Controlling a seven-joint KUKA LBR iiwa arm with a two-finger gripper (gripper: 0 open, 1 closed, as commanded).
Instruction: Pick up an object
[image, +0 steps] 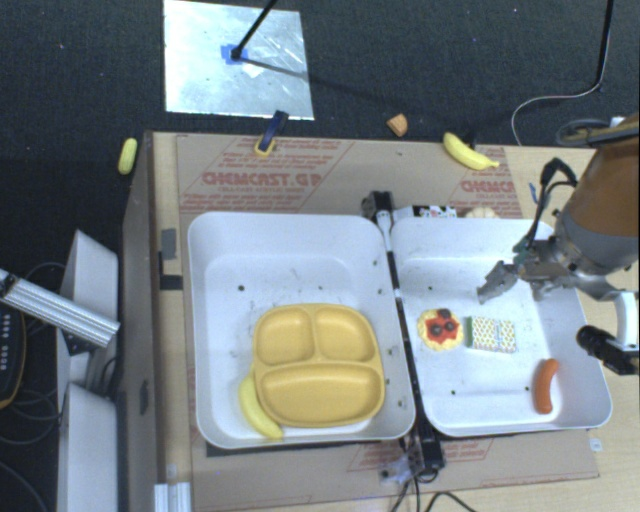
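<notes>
The likeliest things to be picked lie in the right bin: a small round pizza-like toy near the bin's middle, a pale patterned block just beside it at its 3 o'clock, and an orange sausage towards 5 o'clock, close to the bin's front right corner. None of them is lifted; all rest on the bin floor.

The tool hangs above the bin at about 1 o'clock from the pizza toy, apart from every item and holding nothing. Whether it is spread or pressed together I cannot tell; it reads as a dark, blurred shape.

In the left bin a yellow divided tray sits with a banana against its 7 o'clock edge. A second banana lies on the tabletop behind the bins.

The risks, as I judge them: the pizza toy and block lie so close together that a descent between them could nudge both aside and close on neither. The pizza toy looks flat, so a shallow descent may slip over it. The sausage, being round, could roll towards the bin wall.
</notes>
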